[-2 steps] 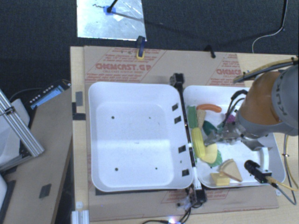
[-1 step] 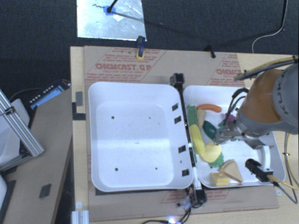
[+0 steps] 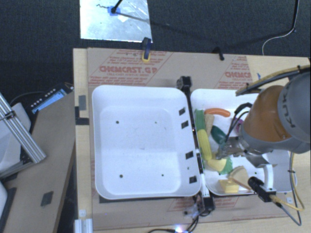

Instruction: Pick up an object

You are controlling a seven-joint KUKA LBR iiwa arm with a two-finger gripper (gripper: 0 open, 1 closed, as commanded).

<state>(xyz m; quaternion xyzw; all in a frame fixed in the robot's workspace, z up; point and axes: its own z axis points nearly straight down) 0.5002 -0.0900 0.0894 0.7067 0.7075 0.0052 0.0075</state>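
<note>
My gripper [image 3: 222,151] is down inside the right bin [image 3: 224,97], among a cluster of small objects along the bin's left side. A yellow banana-like piece [image 3: 204,146] lies lengthwise next to the gripper's left. A green strip [image 3: 199,118] lies above it, and an orange sausage shape [image 3: 217,112] sits near the bin's back. A teal object [image 3: 218,134] is just above the gripper. A yellow-green piece [image 3: 218,165] rests right below the gripper, and a pale yellow block [image 3: 229,186] with a tan wedge [image 3: 237,173] lies at the front. The arm hides the bin's right part.
The left bin [image 3: 141,142] stands beside the right one, separated by a black-clipped divider [image 3: 192,135]. Both bins rest on a cardboard sheet [image 3: 126,69]. A yellow and blue clamp [image 3: 146,50] sits at the cardboard's back edge.
</note>
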